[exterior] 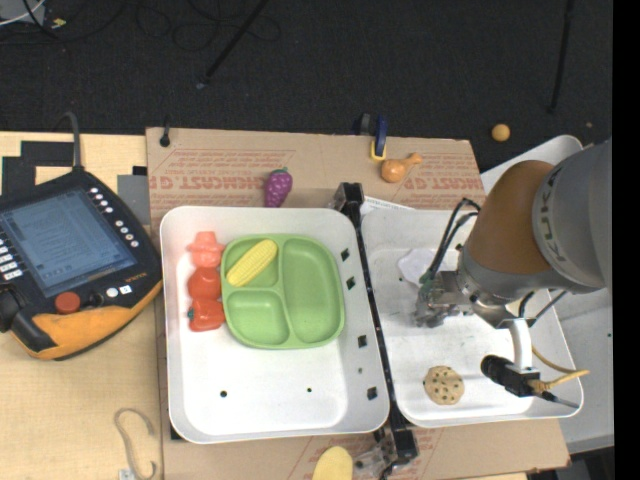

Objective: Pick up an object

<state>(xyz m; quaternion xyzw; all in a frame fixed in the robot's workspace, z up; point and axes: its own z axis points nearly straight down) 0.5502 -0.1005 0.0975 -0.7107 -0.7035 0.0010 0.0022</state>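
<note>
My gripper [430, 313] is low inside the right bin [400, 368], near its middle, under the grey arm with the orange band. A round cookie [443, 385] lies on the bin floor below the gripper, apart from it. In the left bin [250, 398] sits a green divided plate [285, 293] with a yellow corn cob [250, 261] in its top-left section. A red toy figure [205, 283] lies left of the plate. Nothing is visible between the fingers.
A purple grape bunch [278, 186] and an orange pear-shaped toy [398, 167] rest on the cardboard behind the bins. A teach pendant [65, 253] lies at the left. A yellow object [333, 463] sits at the front edge. A white scrap [418, 265] lies in the right bin.
</note>
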